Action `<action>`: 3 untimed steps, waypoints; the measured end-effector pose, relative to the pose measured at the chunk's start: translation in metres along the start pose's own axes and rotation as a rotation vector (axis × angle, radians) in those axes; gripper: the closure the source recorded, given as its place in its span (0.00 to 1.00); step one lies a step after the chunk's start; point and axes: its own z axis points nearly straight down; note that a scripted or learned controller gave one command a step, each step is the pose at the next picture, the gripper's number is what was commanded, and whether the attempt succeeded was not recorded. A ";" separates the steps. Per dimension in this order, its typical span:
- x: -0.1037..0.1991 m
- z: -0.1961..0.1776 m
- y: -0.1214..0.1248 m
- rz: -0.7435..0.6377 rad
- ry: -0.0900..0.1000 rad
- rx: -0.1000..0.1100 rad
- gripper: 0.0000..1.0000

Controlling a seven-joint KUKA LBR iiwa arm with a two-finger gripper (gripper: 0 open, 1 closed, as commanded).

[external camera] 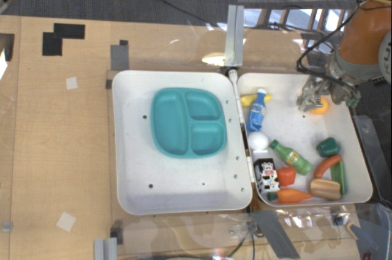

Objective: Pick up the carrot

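Note:
The carrot [295, 196] is orange with a green stub on its left end. It lies flat along the front wall of the right bin [361, 158]. My gripper [313, 100] hangs at the back of that bin, far from the carrot, directly over a small yellow-orange piece [320, 108]. From this angle the wrist hides how the gripper stands, and nothing shows in its hold.
Around the carrot lie a tan bread roll [325, 189], a red block [286, 176], a cow-print toy [266, 174], a green bottle [291, 156] and an orange-red pepper [327, 165]. A blue bottle [257, 111] lies by the left wall. The left bin holds a teal divided plate [187, 122].

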 end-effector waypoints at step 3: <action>0.130 -0.209 -0.003 -0.480 0.001 0.000 1.00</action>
